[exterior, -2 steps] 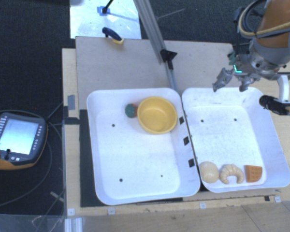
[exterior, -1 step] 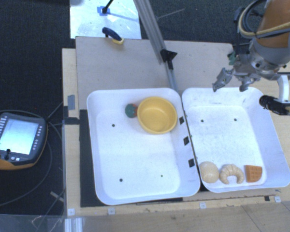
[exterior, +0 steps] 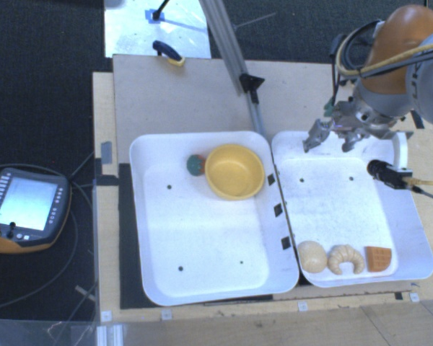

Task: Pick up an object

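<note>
Gripper (exterior: 330,140) spread above right bin's (exterior: 408,225) far edge, croissant (exterior: 346,259) well apart

A single fixed camera hangs above the table (exterior: 173,99) and looks down at a slant, far enough off to take in both bins, the left (exterior: 202,280) and the right (exterior: 411,229), plus dark floor (exterior: 43,63) beyond, with the arm (exterior: 408,42) entering from the right.

No legible text, labels or nos.; teach pendant (exterior: 25,209) screen appears lit but too blurred to read.
</note>
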Controlling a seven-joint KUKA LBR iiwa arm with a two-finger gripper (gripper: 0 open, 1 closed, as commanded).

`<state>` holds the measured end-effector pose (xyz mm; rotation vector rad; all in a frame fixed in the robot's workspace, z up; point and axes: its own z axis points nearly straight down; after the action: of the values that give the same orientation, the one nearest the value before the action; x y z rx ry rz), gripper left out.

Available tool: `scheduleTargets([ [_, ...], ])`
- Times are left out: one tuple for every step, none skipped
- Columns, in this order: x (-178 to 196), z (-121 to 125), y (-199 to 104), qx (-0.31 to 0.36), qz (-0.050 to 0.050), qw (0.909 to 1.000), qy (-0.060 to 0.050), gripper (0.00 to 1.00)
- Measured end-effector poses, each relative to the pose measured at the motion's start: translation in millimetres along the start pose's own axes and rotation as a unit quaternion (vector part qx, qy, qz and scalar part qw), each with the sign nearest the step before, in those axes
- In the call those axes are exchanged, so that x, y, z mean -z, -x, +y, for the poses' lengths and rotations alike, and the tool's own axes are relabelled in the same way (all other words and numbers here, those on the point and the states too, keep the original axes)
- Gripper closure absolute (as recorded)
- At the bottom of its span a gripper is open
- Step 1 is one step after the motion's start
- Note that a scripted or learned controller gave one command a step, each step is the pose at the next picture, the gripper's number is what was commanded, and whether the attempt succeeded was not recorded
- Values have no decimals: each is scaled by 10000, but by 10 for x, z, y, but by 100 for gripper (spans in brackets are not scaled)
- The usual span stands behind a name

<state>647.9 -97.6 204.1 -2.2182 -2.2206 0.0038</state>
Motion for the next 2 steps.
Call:
scheduleTargets([
  [-437, 17, -62, -1, -1, 10000, 7, 0],
  [-1064, -3, -61, -5, 0, 10000, -3, 0],
])
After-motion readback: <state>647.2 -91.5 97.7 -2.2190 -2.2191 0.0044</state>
